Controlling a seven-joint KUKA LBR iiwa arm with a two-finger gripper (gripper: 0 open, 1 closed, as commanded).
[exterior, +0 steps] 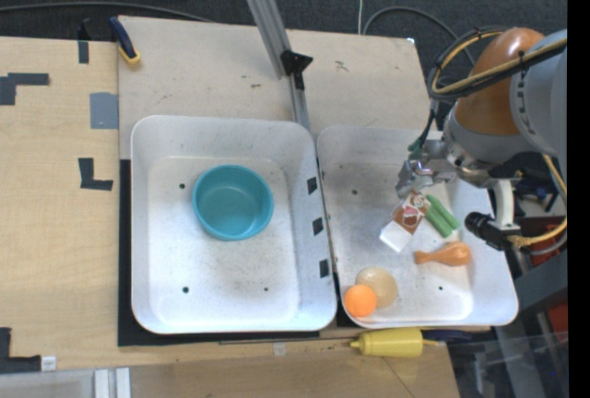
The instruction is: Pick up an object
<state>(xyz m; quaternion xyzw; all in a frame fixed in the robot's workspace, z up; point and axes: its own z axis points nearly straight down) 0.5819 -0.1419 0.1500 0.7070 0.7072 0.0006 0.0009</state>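
Objects for picking, right bin [343, 203]: small box w/ red-brown label [408, 216], lying on a white card or pad [394, 238]; green stick-shaped item [441, 217] just beside it to the right; orange drumstick-like toy [443, 254] nearer the front; pale round lump [379, 284] and orange ball [360, 300] touching each other at the front-left corner.

Left bin [147, 203]: teal bowl [232, 202], near the middle, well apart from everything else.

Off-bin: yellow bottle-like item [395, 343] lay on the bench edge in front of the right bin; yellow-tipped clamp [125, 42] at the far-left bench corner.

Gripper [419, 177]: hung over the right bin's far-right part, directly above the labelled box and the green stick. Finger spread could not be made out at this res.; nothing seen held between them.

Step in hand (est.): descent onto the box/stick cluster, no grasp made yet.

Handling notes (judgement): box and stick sat close together, so fingers should straddle one item only, pref. across the box's short side; go down straight; the card beneath might slide or lift w/ it. Confirm hold before raising.
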